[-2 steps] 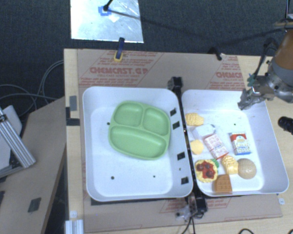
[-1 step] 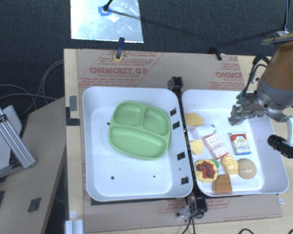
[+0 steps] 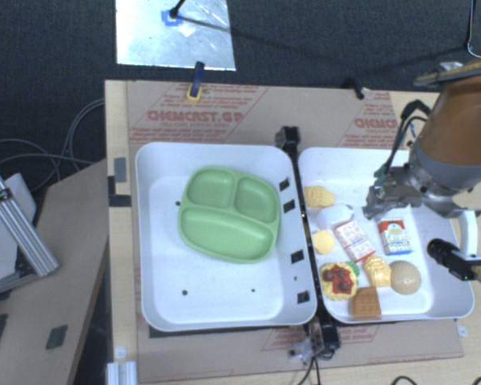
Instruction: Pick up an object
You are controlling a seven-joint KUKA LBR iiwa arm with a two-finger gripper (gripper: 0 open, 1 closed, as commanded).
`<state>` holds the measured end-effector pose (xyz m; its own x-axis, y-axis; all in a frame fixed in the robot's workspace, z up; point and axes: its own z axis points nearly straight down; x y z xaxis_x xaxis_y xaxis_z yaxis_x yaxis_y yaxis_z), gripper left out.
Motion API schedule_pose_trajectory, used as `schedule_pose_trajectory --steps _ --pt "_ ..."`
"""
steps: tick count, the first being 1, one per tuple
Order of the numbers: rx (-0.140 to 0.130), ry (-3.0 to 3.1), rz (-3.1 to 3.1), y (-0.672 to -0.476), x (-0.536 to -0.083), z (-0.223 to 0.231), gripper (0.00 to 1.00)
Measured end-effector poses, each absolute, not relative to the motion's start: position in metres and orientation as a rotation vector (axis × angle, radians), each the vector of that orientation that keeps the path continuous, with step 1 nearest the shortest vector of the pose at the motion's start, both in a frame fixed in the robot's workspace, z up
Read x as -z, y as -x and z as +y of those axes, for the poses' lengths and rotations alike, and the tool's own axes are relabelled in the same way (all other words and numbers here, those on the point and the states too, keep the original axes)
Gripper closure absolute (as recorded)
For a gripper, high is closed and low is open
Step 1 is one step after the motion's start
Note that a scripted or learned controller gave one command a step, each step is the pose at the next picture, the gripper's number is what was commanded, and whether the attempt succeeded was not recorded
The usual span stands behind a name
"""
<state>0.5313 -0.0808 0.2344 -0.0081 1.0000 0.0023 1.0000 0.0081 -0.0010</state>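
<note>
Nearest you, along the front edge of the right bin (image 3: 457, 299), sits a brown waffle-like square (image 3: 365, 302), with a small pizza slice topped in red (image 3: 338, 278) just to its left. Beside them you have a yellow corn-like piece (image 3: 377, 269) and a round tan bun (image 3: 405, 277), close together near the front right. A black cylindrical part (image 3: 449, 259) reaches in over the bin's right side.

A little further back you see a red and white carton (image 3: 394, 236) and, to its left, a white packet with red print (image 3: 352, 238), lying tilted. A pale yellow lump (image 3: 324, 241) rests next to the divider, a white rounded item (image 3: 334, 215) sits behind it, and another yellow lump (image 3: 319, 195) lies further back still.

In the left bin (image 3: 156, 239) a green divided plate (image 3: 228, 213) with three compartments lies roughly in the middle.

Your gripper (image 3: 382, 199) hangs over the middle to rear part of the right bin, just behind the red and white carton and to the right of the white rounded item. It shows as a dark grey cluster below the arm (image 3: 457, 127), and you cannot tell how far it is open, nor can you see any object in its grasp.

Behind the bins, the cardboard sheet (image 3: 224, 111) carries a blue and yellow clamp (image 3: 196, 83), and a shiny metal plate (image 3: 175, 22) lies on the dark floor beyond.
</note>
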Motion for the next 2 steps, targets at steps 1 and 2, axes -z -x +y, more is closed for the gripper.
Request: schedule_pose_trajectory --steps 1,2 --pt "0.001 2.214 -2.227 -0.526 -0.234 -0.076 1.00" --pt "0.000 2.219 -2.223 -0.523 -0.215 -0.075 1.00"
